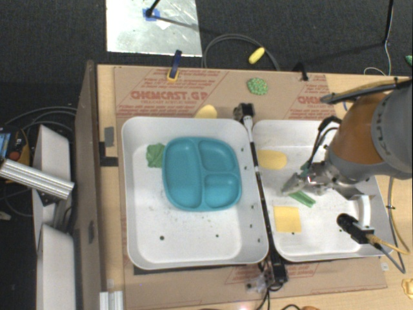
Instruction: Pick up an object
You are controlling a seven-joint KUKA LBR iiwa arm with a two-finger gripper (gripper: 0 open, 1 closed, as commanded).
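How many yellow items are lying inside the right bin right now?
2. A yellow square lies near the front of the right bin, and a yellow oval piece sits toward the back left. The arm covers part of the bin, so another may be hidden.

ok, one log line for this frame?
arm: over right bin | gripper: low, at green piece | grasp: unconfirmed | yellow square: untouched | left bin: teal tray
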